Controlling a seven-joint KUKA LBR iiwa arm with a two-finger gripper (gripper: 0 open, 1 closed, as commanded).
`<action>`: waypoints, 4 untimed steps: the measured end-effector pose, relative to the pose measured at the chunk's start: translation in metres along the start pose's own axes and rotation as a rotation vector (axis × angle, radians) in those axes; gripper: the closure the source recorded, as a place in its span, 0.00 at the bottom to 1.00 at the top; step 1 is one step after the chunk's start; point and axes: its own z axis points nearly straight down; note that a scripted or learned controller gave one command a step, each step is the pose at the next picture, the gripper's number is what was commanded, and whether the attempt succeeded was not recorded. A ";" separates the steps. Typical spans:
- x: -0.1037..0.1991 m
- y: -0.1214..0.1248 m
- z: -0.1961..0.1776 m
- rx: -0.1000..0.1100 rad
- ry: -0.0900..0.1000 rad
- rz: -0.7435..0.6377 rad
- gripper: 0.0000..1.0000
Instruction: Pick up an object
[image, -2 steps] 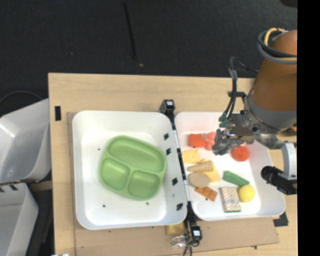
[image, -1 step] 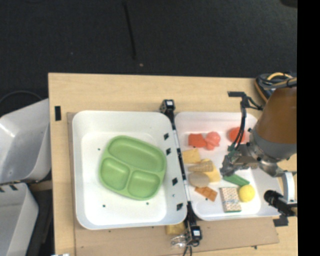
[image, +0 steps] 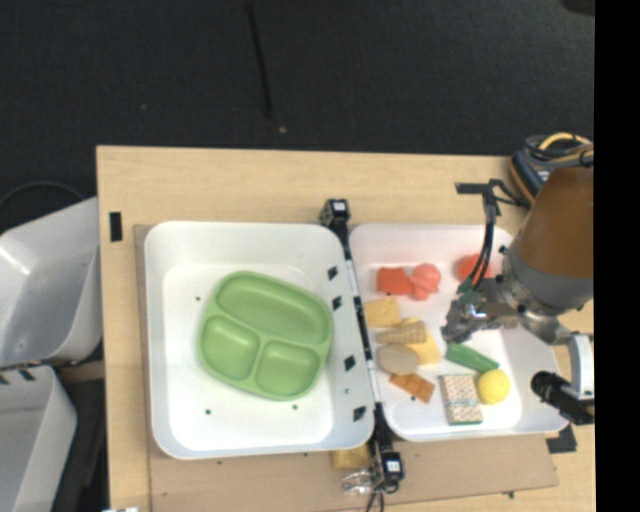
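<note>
Wooden desk (image: 220, 180) bearing two white bins. Left bin (image: 180, 400): a green three-compartment plate (image: 266, 335) at its centre. Right bin (image: 520, 425): small toy foods, among them red pieces (image: 410, 281), a yellow block (image: 381, 312), a green stick (image: 471, 357) and a yellow lemon (image: 492, 386). The gripper (image: 462, 322) hangs over the bin's middle, just above the green stick; whether its fingers are apart or together cannot be told.

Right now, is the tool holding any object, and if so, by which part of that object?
It cannot be told. The tool is low in the right white bin, beside the green stick-shaped piece, but no object shows clearly between its tips.
</note>
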 end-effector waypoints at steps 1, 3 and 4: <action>-0.001 0.001 -0.010 -0.001 -0.001 0.003 1.00; 0.076 0.000 -0.022 -0.001 0.000 -0.003 0.00; 0.066 0.001 -0.240 -0.019 -0.001 -0.006 0.00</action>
